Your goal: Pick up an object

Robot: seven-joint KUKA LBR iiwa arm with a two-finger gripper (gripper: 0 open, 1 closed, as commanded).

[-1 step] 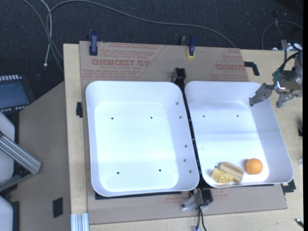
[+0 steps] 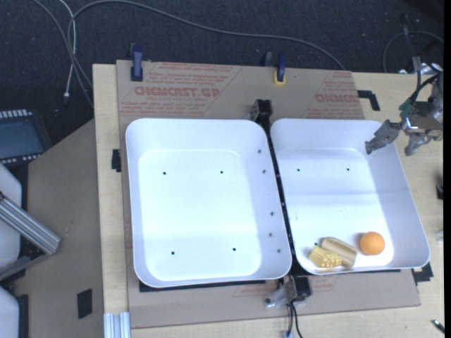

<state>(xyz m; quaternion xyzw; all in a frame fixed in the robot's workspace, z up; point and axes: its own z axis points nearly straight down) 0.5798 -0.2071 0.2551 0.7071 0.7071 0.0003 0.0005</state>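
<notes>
Two bins: sitting side by side on bench [image 2: 106, 189].
Left bin [image 2: 204, 273]: nothing lying inside.
Right bin [image 2: 352, 136]: orange ball [image 2: 372, 243], tan roll [image 2: 340, 247], yellow corn piece [image 2: 324, 258] lying at near edge.
Gripper [image 2: 398, 136]: hovering over right bin's far right corner, fingers spread wide, gripping nothing.

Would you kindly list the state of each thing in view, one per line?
Gripper: open, above the right bin's far right corner, holding nothing.
Orange ball: resting in the right bin, near corner.
Bread roll: lying beside the ball.
Corn cob: lying against the roll.
</notes>
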